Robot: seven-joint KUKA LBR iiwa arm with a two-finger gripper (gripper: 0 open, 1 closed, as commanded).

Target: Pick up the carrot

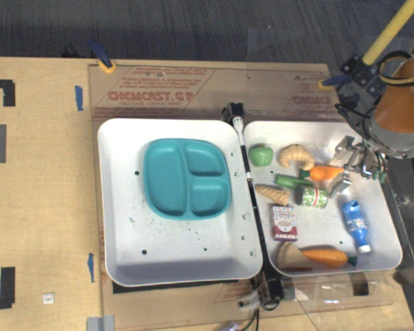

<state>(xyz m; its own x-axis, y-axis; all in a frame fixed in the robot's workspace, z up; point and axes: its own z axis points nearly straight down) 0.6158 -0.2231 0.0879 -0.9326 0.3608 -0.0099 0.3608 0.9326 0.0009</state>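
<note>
We see a light wooden bench [34, 205] with black tape marks near its left edge and short blue tape strips [79, 98] further in. A brown cardboard sheet [214, 88] with reddish printed lettering lies flat on it, held at its far edge by a clamp with a yellow tip [103, 59] on the left and another [329, 83] on the right. On the cardboard we find two shallow white bins side by side, touching along a dark centre seam: the left bin [117, 247] and the right bin [390, 250].
</note>
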